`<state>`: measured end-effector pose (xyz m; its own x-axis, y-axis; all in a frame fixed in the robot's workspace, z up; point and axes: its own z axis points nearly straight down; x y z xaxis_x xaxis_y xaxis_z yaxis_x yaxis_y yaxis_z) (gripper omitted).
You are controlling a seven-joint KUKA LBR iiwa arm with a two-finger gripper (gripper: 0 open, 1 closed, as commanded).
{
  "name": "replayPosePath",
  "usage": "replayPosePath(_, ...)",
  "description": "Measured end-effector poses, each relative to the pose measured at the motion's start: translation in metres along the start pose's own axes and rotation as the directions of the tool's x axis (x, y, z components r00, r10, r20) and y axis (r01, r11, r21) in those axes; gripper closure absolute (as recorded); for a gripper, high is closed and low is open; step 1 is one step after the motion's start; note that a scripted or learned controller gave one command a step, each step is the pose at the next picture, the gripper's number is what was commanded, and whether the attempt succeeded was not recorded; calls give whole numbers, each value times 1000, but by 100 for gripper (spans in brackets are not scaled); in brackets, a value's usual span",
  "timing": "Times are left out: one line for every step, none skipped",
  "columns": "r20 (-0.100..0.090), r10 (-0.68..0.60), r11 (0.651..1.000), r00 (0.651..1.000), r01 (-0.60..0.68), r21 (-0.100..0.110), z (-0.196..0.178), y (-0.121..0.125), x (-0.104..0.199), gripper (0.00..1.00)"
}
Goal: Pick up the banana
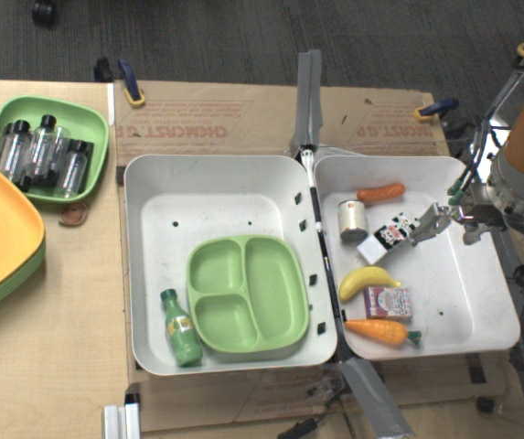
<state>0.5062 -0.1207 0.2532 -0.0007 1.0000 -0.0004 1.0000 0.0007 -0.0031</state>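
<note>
In the right-hand shallow white bin [481, 323] I see the curved yellow banana [366, 280] lying near the bin's left wall, just above the small pink carton [388, 302] and apparently touching its top edge. Below those sits the orange plastic carrot with green tip [380, 332]. Above the banana: a small white block [371, 247], a short silver-and-white can [352, 219] and an orange-red sausage-shaped toy [380, 192] nearest the far wall. A little black-and-white patterned box [391, 234] lies right of the can.

The grey arm's gripper [424, 227] reaches in from the right, its tip just beside the patterned box, well above and right of the banana. Jaws: I cannot tell whether they are open or closed at this size, and I see nothing clearly between them.

Left bin [152, 199]: a light green divided plastic tray with three compartments [248, 294], and a small green bottle [181, 329] lying just beside its lower left corner.

On the tabletop [51, 337] at far left, a stack of orange plates [1, 245] and a green square dish [92, 126] holding several dark-capped clear vials [42, 154].
</note>
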Motion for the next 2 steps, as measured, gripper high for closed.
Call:
replayPosePath(1,2,1000,1000,-2,2,-8,0,-1,100)
replayPosePath(0,119,993,993,-119,-3,-8,-4,-12,100)
